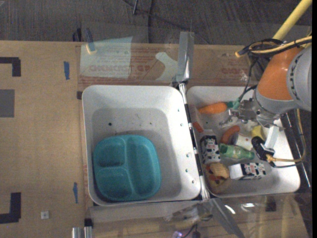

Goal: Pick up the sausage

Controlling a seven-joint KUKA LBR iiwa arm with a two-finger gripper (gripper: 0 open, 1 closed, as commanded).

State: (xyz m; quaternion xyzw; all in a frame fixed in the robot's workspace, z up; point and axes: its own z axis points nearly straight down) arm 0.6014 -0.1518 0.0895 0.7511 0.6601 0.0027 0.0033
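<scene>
The sausage (230,133), a short reddish-brown piece, lies tilted in the middle of the right bin (290,180). It sits between an orange carrot (213,108) and a green bottle (237,153). My gripper (239,115) hangs over the bin just above and to the right of the sausage, below the arm's orange band (276,81). Nothing can be seen held in the gripper.
The right bin is crowded: two cow-patterned cartons (210,149) (253,170), a bread roll (218,171), a yellow item (256,131) and a small red piece (197,127) by the left wall. A teal divided plate (126,167) lies in the left bin (94,103).
</scene>
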